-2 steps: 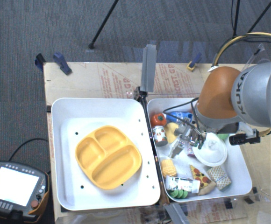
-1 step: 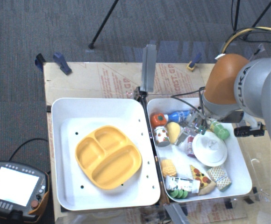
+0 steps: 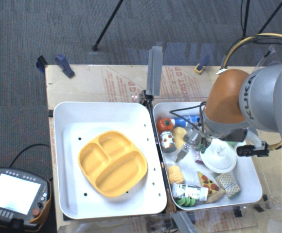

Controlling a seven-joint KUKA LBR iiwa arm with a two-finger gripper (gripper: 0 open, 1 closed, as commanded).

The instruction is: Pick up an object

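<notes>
Your tabletop [image 3: 107, 84] is bare board over dark grey carpet, carrying two white bins side by side. The left bin [image 3: 68, 130] holds a yellow divided plate [image 3: 113, 163], lying flat near its middle. The right bin [image 3: 255, 186] is crowded: a tomato [image 3: 165, 124] at its upper left, a small printed can [image 3: 167, 141] just below it, a corn cob [image 3: 175, 174] lower down, a pizza slice [image 3: 209, 182] near the front, and a white lid [image 3: 220, 156] toward the right. Your gripper [image 3: 185, 149] hangs over the right bin, between the can and the white lid. The fingers look slightly parted with nothing between them, though the view is cluttered there.
</notes>
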